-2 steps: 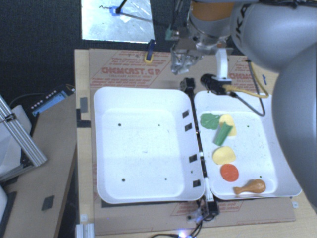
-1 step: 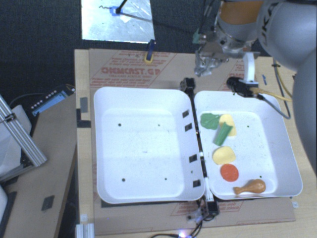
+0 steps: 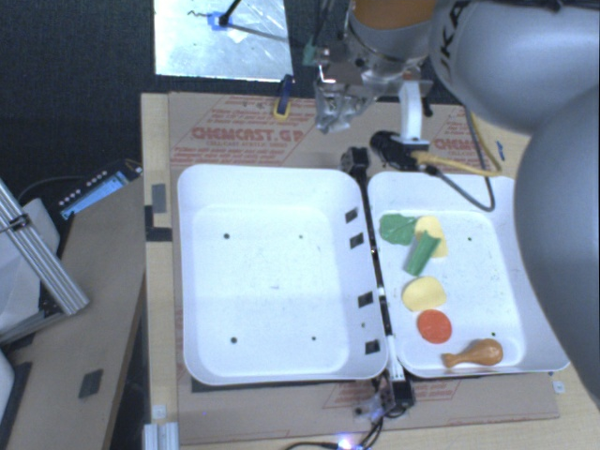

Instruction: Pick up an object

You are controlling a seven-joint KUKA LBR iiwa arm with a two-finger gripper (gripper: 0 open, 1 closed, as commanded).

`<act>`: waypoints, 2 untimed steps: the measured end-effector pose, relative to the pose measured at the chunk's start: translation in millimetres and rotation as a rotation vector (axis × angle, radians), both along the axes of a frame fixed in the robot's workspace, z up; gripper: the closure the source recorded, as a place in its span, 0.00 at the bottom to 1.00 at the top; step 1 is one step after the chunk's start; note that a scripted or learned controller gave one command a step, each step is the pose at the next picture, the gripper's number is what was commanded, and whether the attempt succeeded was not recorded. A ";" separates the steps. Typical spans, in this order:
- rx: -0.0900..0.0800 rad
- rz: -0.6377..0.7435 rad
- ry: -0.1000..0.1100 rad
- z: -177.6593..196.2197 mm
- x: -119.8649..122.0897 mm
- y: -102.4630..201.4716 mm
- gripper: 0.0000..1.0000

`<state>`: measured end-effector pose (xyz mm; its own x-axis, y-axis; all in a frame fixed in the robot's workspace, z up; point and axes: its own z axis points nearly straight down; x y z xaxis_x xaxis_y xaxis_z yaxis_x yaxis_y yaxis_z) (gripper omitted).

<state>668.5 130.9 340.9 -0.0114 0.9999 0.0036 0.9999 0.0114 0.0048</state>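
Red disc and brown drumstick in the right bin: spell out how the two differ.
The red disc is round and flat; the brown drumstick is long, with a bulbous end tapering to a thin handle. The red disc lies nearer the bin's middle, just below a yellow piece; the brown drumstick lies lower, close to the front rim of the right bin. Both are small toy foods lying apart, untouched by the gripper.

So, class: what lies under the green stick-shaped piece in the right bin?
The green stick lies across a pale yellow piece and touches a green leafy piece. How much of the yellow piece it covers cannot be seen. The right bin is white below.
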 end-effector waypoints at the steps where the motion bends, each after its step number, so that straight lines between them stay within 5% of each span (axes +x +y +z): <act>1: 0.003 -0.003 -0.016 202.1 -46.2 18.4 1.00; 2: -0.006 -0.016 0.001 193.9 1.7 -49.9 1.00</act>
